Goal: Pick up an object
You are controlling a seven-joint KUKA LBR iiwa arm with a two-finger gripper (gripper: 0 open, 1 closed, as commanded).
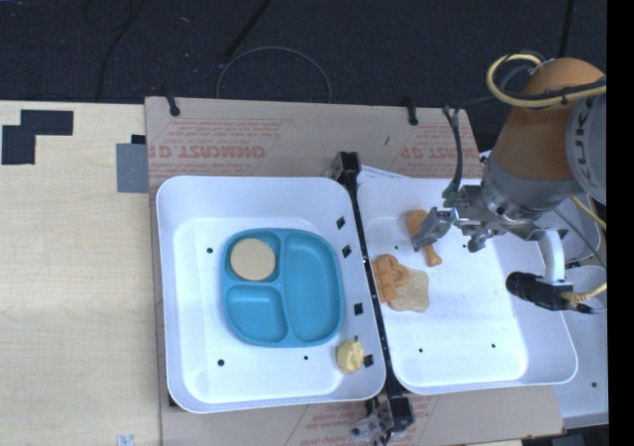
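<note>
Progress on the pick is judged to be early: nothing is seen between the fingers, and every object lies in a bin. At the left, a shallow white plastic bin (pixel 188 236) is occupied by a blue plastic tray with three compartments (pixel 297 290); a round tan disc like a cracker (pixel 252 259) is held in the tray's upper left compartment, and a small pale yellow lump (pixel 350 355) lies outside the tray, in the bin's lower right corner. To the right, a second shallow white bin (pixel 475 355) is seen to contain an orange ridged piece (pixel 388 274) resting against a beige flat piece like toast (pixel 411 292), with a small orange chunk (pixel 423 233) further up. The two-finger gripper (pixel 451 229) is lowered just beside that chunk, its fingers spread apart and closed on nothing. The grasp and the lift are judged to remain to be done.
</note>
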